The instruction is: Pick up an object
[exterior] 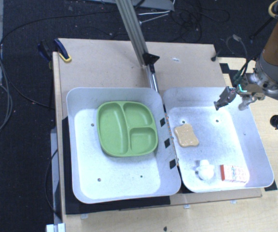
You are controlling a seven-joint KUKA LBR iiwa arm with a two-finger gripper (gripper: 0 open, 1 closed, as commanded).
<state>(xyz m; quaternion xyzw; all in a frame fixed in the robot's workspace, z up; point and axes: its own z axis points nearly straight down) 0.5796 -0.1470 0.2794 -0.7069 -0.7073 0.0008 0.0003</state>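
Observation:
In the right bin (255, 144) lie a tan slice of toast (186, 135), a small white object (205, 170) and a red-and-white packet (234, 173). My gripper (233, 99) hovers above the bin's far right corner, well away from all three. Its two dark fingers stand spread apart with nothing between them.
The left bin (81, 178) holds a green divided plate (127, 128). A grey metal pole (134, 28) slants down to the join between the bins. The arm comes in over the bench's right edge.

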